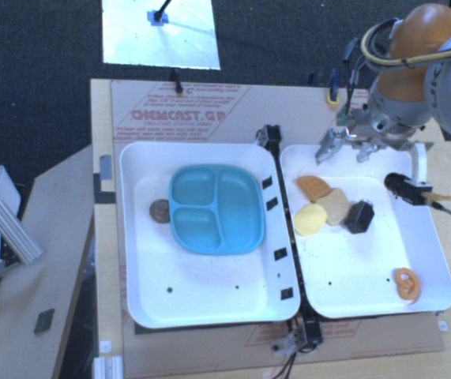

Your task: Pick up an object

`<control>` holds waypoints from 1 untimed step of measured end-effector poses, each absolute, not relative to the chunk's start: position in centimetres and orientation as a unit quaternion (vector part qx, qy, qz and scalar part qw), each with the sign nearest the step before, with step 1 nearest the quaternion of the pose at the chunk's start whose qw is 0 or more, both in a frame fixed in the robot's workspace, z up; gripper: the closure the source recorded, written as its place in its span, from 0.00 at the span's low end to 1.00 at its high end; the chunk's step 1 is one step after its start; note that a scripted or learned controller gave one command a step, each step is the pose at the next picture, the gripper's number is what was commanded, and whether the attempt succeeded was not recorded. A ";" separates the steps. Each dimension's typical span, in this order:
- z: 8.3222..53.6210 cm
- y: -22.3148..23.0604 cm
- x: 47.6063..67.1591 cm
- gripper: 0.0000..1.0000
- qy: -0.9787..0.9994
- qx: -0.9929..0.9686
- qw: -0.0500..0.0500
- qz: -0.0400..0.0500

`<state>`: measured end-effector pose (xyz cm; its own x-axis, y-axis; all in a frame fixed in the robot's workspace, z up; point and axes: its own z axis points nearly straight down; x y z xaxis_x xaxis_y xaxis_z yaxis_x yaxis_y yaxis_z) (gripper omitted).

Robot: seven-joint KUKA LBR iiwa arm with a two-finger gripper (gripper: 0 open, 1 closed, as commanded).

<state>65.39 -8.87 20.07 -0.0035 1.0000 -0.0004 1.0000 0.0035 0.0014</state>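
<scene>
The gripper [343, 142] hovers over the far edge of the right white bin [426, 251], fingers apart and empty. Best lower straight onto the orange flat food piece [313, 186] just near of it, clear of the yellow round lump [310, 219]

A pale wooden surface [59, 212] is covered at its middle by a printed protective sheet [179, 113]. Two shallow white bins are set side by side on it, touching: the left bin [142, 290] and the right bin [438, 279].
</scene>
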 end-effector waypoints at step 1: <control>14.0 -9.3 65.3 0.00 0.708 0.706 0.000 0.000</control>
<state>65.33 -9.28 14.01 -0.0018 1.0000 -0.0004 1.0000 0.0018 -0.0003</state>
